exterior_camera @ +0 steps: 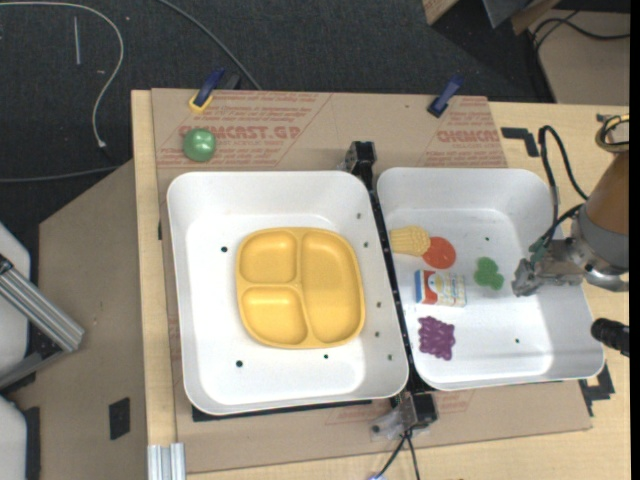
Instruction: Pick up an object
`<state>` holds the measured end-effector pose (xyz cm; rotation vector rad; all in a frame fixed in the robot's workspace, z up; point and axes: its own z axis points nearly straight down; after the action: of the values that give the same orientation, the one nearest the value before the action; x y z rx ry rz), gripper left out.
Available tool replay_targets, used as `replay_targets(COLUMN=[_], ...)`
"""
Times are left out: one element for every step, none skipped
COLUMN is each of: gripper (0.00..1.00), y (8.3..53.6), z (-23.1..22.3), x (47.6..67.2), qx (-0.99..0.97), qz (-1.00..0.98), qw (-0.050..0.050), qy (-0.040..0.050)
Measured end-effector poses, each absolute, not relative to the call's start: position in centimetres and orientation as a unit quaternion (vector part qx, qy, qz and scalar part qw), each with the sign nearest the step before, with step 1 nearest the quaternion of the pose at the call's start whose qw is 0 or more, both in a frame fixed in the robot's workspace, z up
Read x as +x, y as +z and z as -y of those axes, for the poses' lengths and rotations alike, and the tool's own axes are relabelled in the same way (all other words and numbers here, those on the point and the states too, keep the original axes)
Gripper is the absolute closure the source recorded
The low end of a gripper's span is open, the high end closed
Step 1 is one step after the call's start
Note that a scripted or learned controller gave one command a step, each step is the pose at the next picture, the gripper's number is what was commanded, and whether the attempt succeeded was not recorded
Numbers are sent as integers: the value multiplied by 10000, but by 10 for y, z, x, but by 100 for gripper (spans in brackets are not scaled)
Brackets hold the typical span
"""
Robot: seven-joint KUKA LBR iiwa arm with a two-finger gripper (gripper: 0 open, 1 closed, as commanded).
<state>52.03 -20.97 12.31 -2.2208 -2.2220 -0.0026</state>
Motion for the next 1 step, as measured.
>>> replay_targets(gripper=[100], y=[167], z=[209], x=[521], qx=[-7068], qz=[7074], qw=[-26], qy=[-13])
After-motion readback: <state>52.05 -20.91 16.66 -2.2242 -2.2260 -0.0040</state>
